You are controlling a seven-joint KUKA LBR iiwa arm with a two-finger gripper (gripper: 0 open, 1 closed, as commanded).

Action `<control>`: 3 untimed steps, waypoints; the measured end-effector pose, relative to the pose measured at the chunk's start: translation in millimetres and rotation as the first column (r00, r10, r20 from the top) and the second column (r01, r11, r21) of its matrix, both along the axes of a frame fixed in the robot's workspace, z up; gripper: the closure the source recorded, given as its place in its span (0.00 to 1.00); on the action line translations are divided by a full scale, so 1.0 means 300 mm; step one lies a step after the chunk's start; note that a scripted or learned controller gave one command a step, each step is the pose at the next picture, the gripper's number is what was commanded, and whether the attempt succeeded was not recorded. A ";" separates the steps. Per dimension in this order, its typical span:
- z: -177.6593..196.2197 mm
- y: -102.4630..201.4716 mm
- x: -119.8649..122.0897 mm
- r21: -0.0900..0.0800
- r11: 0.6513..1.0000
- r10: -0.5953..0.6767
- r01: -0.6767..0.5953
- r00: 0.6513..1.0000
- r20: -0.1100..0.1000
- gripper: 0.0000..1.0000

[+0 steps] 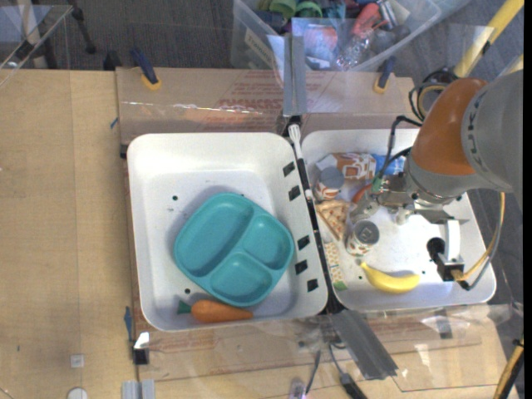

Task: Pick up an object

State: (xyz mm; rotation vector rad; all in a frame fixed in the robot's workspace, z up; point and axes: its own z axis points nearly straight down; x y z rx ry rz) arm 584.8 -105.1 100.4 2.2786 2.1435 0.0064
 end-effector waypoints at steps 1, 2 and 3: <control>-0.034 0.013 0.127 0.002 1.000 -0.003 0.003 1.000 -0.003 0.00; -0.034 -0.068 0.283 0.004 0.997 0.073 -0.073 0.997 -0.004 0.00; 0.001 -0.065 0.286 0.001 0.997 0.077 -0.077 0.997 -0.004 1.00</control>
